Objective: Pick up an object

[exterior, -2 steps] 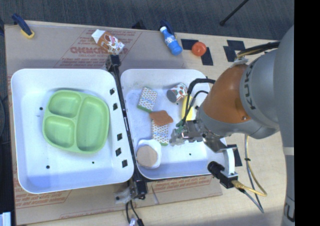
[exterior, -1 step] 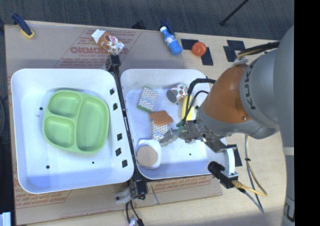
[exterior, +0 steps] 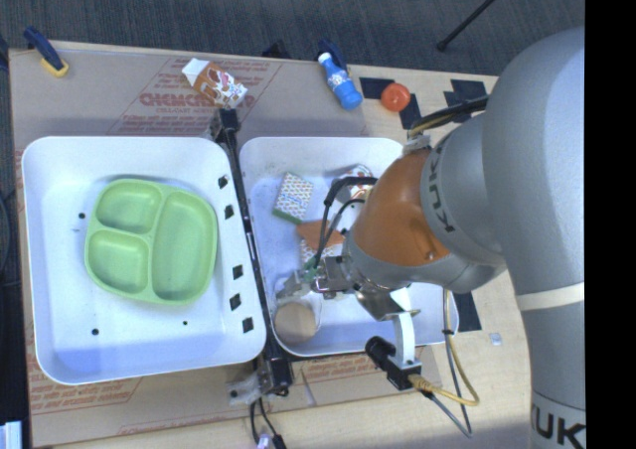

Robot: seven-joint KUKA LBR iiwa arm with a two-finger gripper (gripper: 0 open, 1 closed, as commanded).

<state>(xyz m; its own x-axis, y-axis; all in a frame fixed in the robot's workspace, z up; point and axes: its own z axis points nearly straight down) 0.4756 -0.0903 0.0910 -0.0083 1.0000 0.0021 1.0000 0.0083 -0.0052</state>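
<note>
Looming over the right bin (exterior: 260,238), my orange-banded wrist (exterior: 397,224) lowers my gripper (exterior: 310,288) toward the tan round object (exterior: 294,321), seeking a grasp; finger state: cannot tell.

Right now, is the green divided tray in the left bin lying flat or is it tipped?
Flat. The green divided tray lies open side up on the floor of the left bin; all three compartments face the camera.

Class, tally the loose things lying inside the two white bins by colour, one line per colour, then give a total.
Green: 1, divided tray
Patterned teal-white: 1, small packet
Orange-brown: 1, piece beside the arm
Tan: 1, round object
Total: 4
</note>
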